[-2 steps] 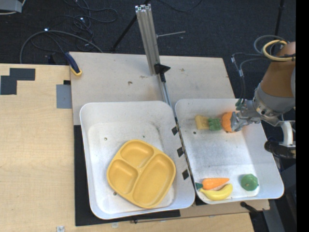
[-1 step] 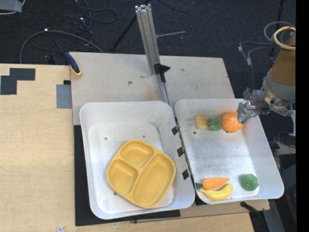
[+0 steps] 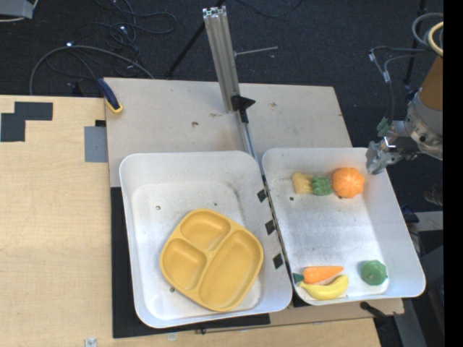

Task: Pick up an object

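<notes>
The right bin point(image 3: 394, 215) holds an orange fruit point(image 3: 348, 182) at its far side, with a small green piece point(image 3: 321, 186) and a pale yellow piece point(image 3: 301, 183) beside it. At the near edge lie a carrot point(image 3: 322, 273), a banana point(image 3: 325, 288) and a green round fruit point(image 3: 373, 272). My gripper point(image 3: 377, 157) hangs at the bin's far right rim, just right of the orange fruit and apart from it. Nothing shows between its tips.
The left bin point(image 3: 137, 194) holds a yellow divided plate point(image 3: 211, 258). A metal post point(image 3: 223, 56) stands behind the bins. Black clips point(image 3: 269, 226) sit along the divider between the bins. A wooden tabletop point(image 3: 51, 223) lies to the left.
</notes>
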You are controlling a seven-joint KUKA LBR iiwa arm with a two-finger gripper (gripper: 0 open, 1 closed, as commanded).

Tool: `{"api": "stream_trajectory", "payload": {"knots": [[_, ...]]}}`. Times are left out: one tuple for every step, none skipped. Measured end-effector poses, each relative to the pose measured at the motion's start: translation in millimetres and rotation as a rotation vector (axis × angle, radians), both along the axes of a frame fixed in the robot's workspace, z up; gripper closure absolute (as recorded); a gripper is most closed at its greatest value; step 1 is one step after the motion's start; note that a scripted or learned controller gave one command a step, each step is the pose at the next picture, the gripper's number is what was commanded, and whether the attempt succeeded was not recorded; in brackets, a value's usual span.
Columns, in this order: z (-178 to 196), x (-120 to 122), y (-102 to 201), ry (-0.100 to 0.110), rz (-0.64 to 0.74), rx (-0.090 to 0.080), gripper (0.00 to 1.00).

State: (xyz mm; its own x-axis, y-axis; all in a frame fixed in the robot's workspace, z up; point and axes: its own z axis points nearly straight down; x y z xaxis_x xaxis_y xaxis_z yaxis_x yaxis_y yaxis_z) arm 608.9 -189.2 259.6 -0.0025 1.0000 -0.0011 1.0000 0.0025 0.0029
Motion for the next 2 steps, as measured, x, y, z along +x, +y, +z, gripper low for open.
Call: {"api": "stream_trajectory", "payload": {"knots": [[-4,-26,46,0.008,0.001,0.003,1.0],[-5,-37,104,0.007,0.002,0.003,1.0]]}}
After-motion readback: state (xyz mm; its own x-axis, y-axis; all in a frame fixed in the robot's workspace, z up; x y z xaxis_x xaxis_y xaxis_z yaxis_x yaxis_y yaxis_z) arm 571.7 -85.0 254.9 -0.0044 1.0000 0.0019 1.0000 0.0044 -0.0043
